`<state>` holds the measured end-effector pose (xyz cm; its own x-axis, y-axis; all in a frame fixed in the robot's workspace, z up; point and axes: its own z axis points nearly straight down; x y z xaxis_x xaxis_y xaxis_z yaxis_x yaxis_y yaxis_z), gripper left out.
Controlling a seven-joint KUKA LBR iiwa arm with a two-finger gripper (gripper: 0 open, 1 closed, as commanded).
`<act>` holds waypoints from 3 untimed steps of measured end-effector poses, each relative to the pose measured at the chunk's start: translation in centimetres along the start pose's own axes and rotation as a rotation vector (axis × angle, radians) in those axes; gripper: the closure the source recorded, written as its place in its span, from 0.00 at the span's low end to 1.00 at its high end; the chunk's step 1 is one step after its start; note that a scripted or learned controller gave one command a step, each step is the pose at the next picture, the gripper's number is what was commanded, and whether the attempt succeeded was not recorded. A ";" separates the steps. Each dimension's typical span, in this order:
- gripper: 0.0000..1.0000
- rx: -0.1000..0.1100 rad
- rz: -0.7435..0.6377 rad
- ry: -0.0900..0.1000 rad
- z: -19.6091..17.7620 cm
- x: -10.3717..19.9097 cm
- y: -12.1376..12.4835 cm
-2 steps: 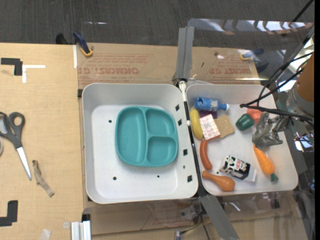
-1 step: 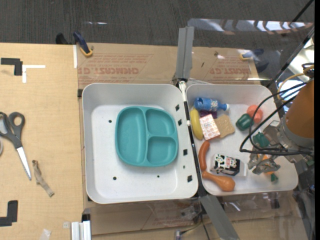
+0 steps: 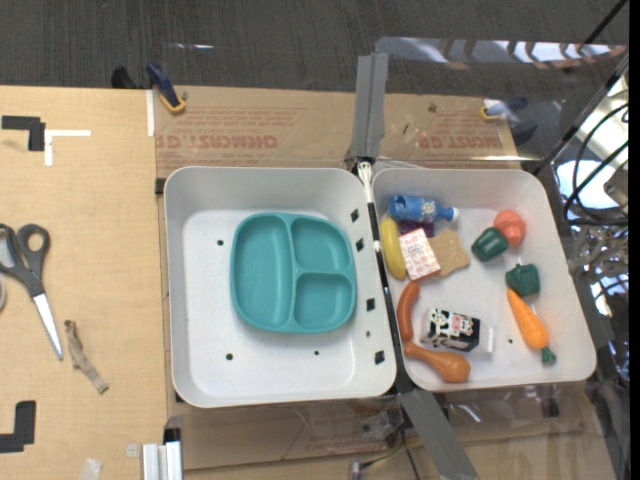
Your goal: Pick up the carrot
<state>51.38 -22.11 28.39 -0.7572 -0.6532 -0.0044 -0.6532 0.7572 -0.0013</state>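
Observation:
An orange carrot with a small green tip lies slanted near the right wall of the right bin, its green end toward the front right corner. A green toy pepper sits just behind its thick end.
The right bin also holds a blue bottle, a banana, a red-and-white packet, a cracker, a green-and-orange vegetable, a sausage, a milk carton and a chicken drumstick. A teal divided plate lies in the left bin. Scissors rest on the bench at left.

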 end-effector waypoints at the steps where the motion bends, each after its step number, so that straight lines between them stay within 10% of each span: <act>1: 1.00 -0.001 -0.456 -0.001 -2.4 0.1 0.1; 2: 1.00 -0.003 -0.843 -0.002 -8.2 0.7 0.6; 3: 1.00 -0.006 -1.223 -0.002 -1.4 1.4 1.3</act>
<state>49.46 -22.07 29.75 0.3557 -0.9346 -0.0051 -0.9346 -0.3557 -0.0010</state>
